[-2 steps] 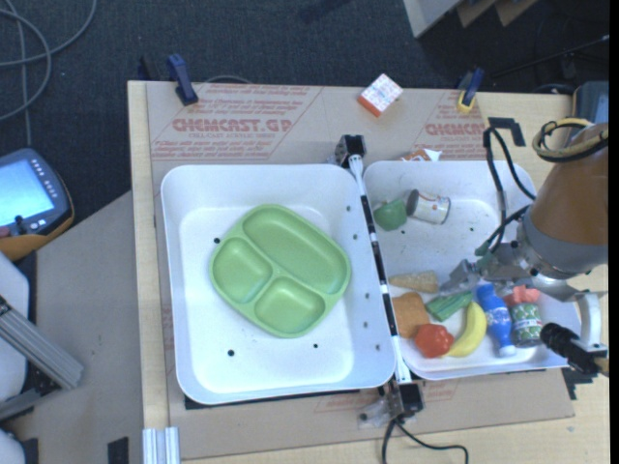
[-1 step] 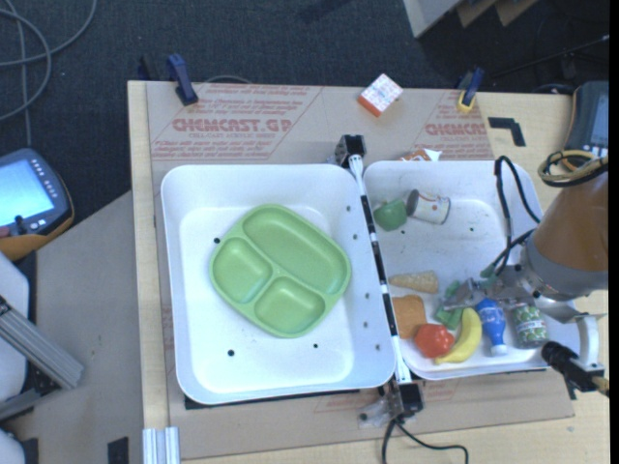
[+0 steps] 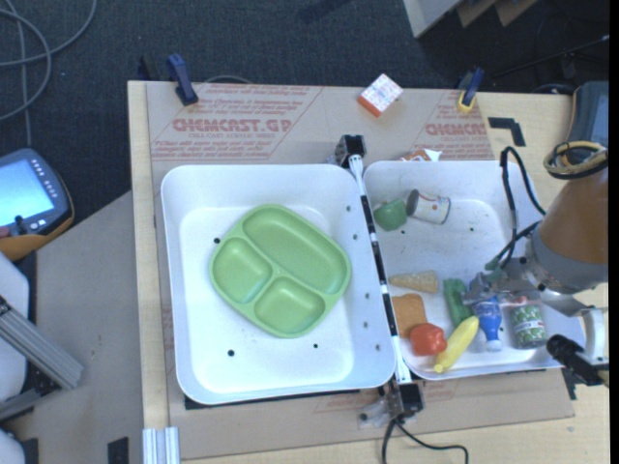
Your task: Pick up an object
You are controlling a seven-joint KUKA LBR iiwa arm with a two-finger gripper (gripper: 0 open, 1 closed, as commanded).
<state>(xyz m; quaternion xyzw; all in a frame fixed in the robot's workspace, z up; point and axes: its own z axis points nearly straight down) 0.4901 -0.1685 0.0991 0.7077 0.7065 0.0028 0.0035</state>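
Viewed from above at a slant: a bench topped with brown cardboard (image 3: 290,124), bearing two shallow white bins side by side. At nine o'clock, the left bin (image 3: 184,288), holding a green divided plate (image 3: 280,269) tilted diagonally. At three o'clock, the right bin (image 3: 464,177), crowded along its near edge.

Reaching in from three o'clock, the grey arm (image 3: 575,230) with its orange band, bent down over the right bin. Gripper (image 3: 493,293) low among the clutter at about four o'clock of the frame; jaw state hidden by wrist and cables, so cannot tell whether spread or closed, and nothing visibly held.

Beneath and beside it, small things: a blue-capped tube (image 3: 490,322), a green-speckled jar (image 3: 528,325), a green block (image 3: 455,303). Toward six o'clock of that bin, a yellow banana (image 3: 456,344) touching a red tomato (image 3: 427,337), with an orange slab (image 3: 408,310) and a bread piece (image 3: 414,281) just above. At twelve o'clock of the bin, a green ball (image 3: 390,215) beside a white cylinder (image 3: 431,208).

Likely step: descent onto a target, probably the tube. Next move calls for a clean closure, then a straight lift clear of neighbours.
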